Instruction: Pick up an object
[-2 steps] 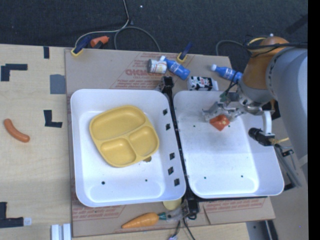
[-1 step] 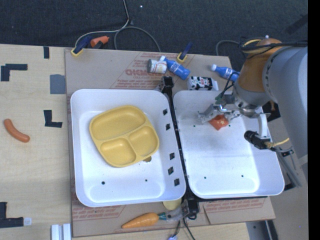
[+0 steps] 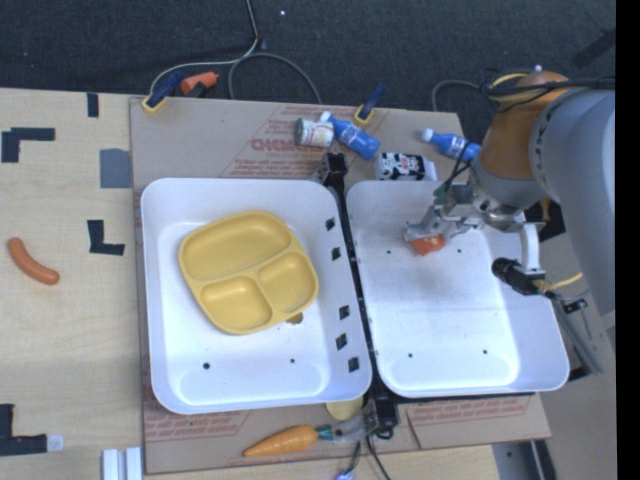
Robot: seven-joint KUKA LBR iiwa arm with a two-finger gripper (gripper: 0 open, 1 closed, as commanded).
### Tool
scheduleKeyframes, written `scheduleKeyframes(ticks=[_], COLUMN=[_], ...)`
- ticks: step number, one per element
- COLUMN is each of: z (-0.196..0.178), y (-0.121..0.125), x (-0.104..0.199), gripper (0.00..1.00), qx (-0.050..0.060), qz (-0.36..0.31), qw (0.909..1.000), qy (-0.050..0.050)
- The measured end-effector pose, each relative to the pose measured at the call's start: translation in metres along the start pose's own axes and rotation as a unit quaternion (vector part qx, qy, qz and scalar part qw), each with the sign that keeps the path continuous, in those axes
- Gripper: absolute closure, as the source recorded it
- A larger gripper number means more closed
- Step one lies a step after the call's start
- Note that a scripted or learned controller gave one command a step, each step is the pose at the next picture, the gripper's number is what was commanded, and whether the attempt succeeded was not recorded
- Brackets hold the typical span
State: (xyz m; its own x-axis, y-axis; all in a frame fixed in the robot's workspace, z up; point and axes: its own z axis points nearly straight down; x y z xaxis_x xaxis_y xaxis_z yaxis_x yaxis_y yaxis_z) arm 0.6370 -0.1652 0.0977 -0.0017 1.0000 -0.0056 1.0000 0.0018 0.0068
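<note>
A small red-orange object (image 3: 429, 246) lies on the floor of the right white bin (image 3: 455, 353), near its far edge. My gripper (image 3: 426, 232) is directly over it, at or touching its top, reaching in from the grey arm on the right. Whether the object is between the jaws is hidden from this angle. A yellow divided plate (image 3: 248, 271) rests in the left white bin (image 3: 165, 313).
Behind the bins lie a white-and-blue bottle (image 3: 338, 133), a second blue bottle (image 3: 452, 145) and a black-and-white pack (image 3: 405, 167). An orange carrot (image 3: 285, 441) sits at the front edge, and a sausage (image 3: 33, 261) lies far left on the bench. Cables run behind the bins.
</note>
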Motion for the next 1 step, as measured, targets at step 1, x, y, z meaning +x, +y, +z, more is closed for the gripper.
scheduleKeyframes(ticks=[1], z=[-0.0414], y=[-0.0055], x=[0.0668], gripper=[1.00], qx=[0.002], qz=[-0.003], qw=[1.0000], qy=[0.004])
